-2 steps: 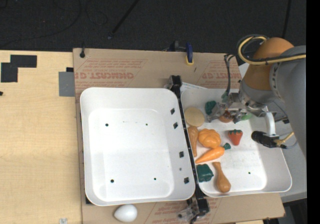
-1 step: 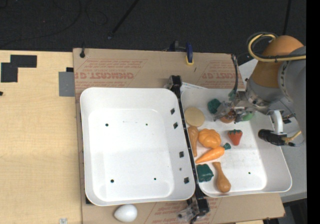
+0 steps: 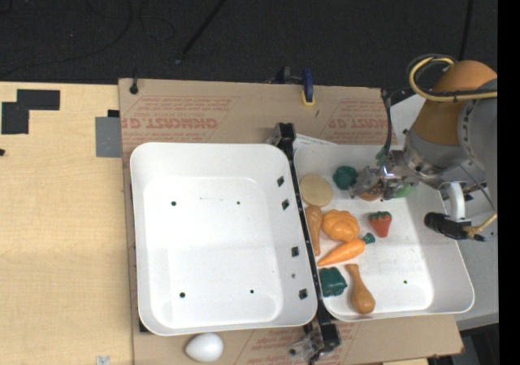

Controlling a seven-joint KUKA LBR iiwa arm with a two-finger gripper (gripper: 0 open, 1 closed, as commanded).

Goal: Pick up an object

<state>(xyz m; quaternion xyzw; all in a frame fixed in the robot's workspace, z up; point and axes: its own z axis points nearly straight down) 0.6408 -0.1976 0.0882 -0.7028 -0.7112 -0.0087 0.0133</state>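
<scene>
The right bin (image 3: 439,290) holds toy food: a beige round cookie (image 3: 316,190), a dark green piece (image 3: 345,176), an orange pepper (image 3: 340,225), a carrot (image 3: 342,252), a red strawberry (image 3: 380,223), a green block (image 3: 331,280) and a tan drumstick (image 3: 358,290). My gripper (image 3: 379,184) is low in the bin's far part, just right of the dark green piece and above the strawberry. A small brownish thing sits at its tip, too blurred to identify.
The left bin (image 3: 154,193) lies beside the right one, with a black clamp bar (image 3: 296,217) between them. A white egg (image 3: 204,347) rests outside on the cardboard at the front. The arm's bulk (image 3: 455,128) covers the right bin's far right corner.
</scene>
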